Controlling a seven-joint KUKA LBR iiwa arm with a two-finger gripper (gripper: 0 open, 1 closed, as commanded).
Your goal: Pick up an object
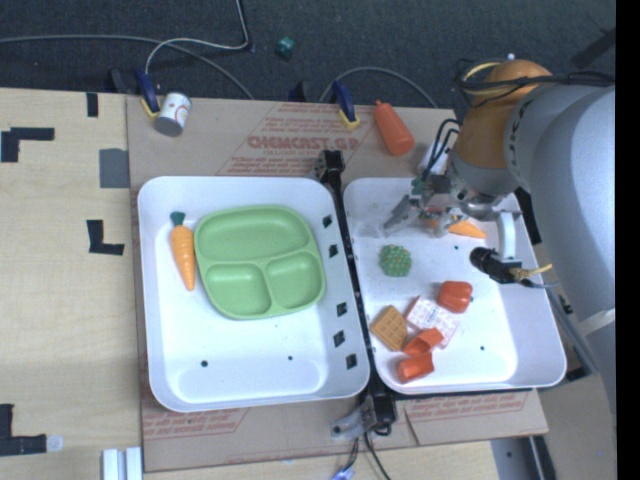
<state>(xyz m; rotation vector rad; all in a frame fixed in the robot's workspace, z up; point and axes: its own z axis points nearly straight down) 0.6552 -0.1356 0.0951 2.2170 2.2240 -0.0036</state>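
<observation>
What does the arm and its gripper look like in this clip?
The arm is bulky, rounded and light grey, with an orange band above the wrist. Black cables loop over the band. The gripper is small, dark metal, with thin fingers tapering toward the right bin.

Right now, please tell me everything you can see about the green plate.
The green plate is pale green, looks like smooth plastic, and has rounded corners. Raised ridges split it into three compartments: one wide across the top, two smaller below. Nothing lies in them. It lies flat, a little turned, in the left bin, resting on the bin's floor. A toy carrot lies just to its left; whether they touch I cannot tell.
</observation>
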